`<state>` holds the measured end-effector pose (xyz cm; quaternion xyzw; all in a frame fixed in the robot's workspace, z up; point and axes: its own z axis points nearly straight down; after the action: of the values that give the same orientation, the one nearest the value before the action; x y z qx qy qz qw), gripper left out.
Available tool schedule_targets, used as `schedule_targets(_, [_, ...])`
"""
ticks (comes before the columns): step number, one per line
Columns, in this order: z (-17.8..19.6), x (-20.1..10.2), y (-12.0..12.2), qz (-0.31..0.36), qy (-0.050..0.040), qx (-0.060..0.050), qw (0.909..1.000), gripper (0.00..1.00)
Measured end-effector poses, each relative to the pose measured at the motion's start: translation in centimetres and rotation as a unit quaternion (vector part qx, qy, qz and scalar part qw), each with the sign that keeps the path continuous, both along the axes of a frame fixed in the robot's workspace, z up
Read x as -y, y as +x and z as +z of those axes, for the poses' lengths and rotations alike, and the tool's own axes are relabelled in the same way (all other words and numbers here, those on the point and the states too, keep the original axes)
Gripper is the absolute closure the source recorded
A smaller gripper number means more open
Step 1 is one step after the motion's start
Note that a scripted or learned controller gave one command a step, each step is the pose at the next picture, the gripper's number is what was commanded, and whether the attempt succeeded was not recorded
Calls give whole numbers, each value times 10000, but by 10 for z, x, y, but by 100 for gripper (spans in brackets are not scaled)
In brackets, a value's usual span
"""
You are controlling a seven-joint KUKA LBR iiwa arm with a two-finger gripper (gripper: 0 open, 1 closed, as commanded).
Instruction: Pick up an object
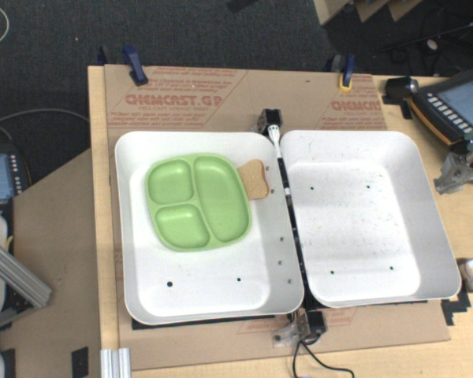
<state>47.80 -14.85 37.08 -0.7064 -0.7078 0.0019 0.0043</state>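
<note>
Green plate against tan block

The right bin offers an open white floor from wall to wall, so a descent there meets only its low rim. The left bin is tighter: a green divided plate takes up its upper half, and a tan slice of bread lies touching the plate's right edge, near the wall shared by both bins. Below the plate, the left bin's floor lies bare. Clamps stand along the board's far edge.
</note>
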Motion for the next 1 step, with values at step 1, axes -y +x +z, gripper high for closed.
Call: schedule_targets(1, [59, 80, 26, -34, -55, 86, 9999, 100])
